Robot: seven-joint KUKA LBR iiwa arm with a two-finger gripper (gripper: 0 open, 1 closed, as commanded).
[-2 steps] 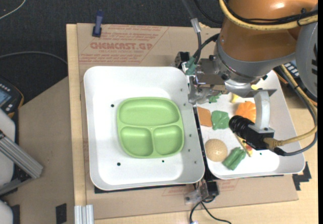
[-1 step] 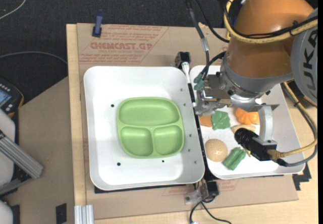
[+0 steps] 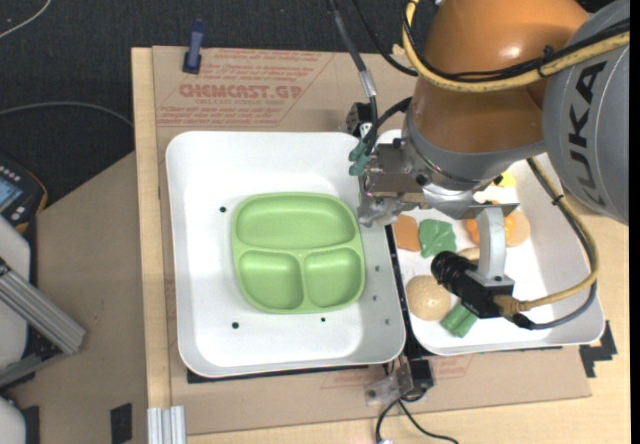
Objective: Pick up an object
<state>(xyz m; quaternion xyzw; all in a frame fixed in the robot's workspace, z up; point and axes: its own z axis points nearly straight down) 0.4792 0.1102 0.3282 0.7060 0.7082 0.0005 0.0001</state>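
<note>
Two shallow white bins sit side by side on a brown board printed with red lettering. A small blue clip lies at the board's far left corner.

The left bin holds a green plate with three compartments, lying flat near the bin's middle.

The arm reaches in from the right. Its large orange band hangs over the far half of the right bin and hides much of it. The gripper is low at the far left of that bin, just beside the wall shared with the left bin. The arm covers it from above, so I cannot tell whether it is spread or closed, or whether it holds anything.

The loose things lie in the right bin.
- An orange piece lies just near of the gripper, touching a green piece to its right.
- A tan lump lies nearer, with a green block beside it by the near rim.
- A second orange piece and a yellow bit peek out from under the arm further right.

Black cables trail from the arm toward the far side.
</note>
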